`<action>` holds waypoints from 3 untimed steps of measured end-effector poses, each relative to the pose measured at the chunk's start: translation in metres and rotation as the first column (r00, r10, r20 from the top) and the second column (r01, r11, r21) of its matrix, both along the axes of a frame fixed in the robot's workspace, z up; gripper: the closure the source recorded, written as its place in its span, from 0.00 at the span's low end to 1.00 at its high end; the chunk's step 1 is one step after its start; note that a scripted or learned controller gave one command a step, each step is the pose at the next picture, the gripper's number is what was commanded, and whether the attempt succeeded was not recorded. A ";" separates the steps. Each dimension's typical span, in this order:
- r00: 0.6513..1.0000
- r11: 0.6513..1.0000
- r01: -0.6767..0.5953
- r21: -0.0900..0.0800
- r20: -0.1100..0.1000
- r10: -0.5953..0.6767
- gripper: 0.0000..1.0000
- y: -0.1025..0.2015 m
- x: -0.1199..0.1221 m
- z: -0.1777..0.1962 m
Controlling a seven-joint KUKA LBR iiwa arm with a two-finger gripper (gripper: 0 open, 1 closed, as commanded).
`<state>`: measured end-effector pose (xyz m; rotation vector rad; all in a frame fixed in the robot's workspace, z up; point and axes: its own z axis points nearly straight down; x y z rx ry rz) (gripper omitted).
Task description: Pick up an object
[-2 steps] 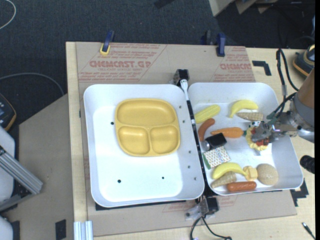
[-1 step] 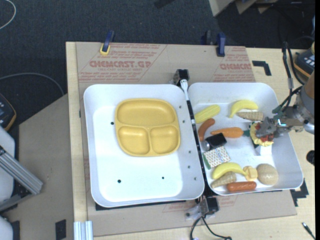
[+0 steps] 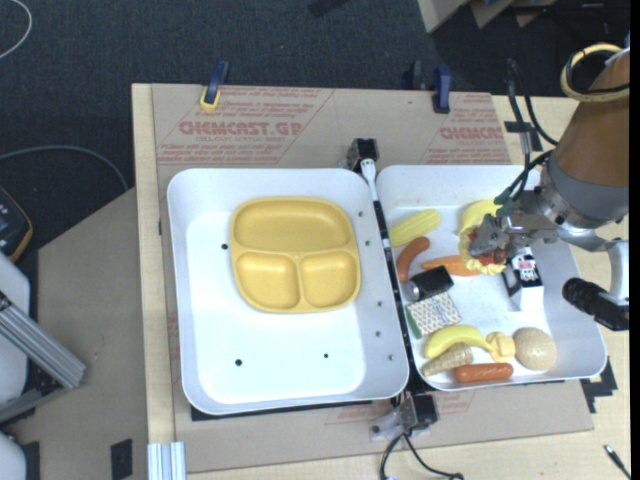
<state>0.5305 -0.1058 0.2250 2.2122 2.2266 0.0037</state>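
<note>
- A cardboard-topped bench (image 3: 300, 118) bears two white bins.
- The left bin (image 3: 200, 348) holds a yellow divided tray (image 3: 295, 251).
- The right bin (image 3: 580, 348) holds toy food: a corn cob (image 3: 414, 226), a banana (image 3: 452, 341), a sausage (image 3: 483, 373).
- The gripper (image 3: 492, 240) hangs low over an orange carrot (image 3: 452, 264); its grasp cannot be told.

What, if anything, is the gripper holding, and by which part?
It cannot be told. The gripper is down among the toy foods in the right bin, over the carrot, but nothing shows clearly between its fingers.

Two white bins (image 3: 200, 298), one yellow tray (image 3: 295, 253), two clamps (image 3: 212, 88), one banana (image 3: 455, 341)
</note>
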 end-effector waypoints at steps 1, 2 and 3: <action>1.000 1.000 0.002 0.000 -0.001 -0.002 1.00 0.041 0.023 -0.008; 1.000 1.000 0.000 0.001 0.001 0.000 1.00 0.092 0.050 0.004; 1.000 1.000 0.000 0.002 0.000 0.000 1.00 0.144 0.068 0.011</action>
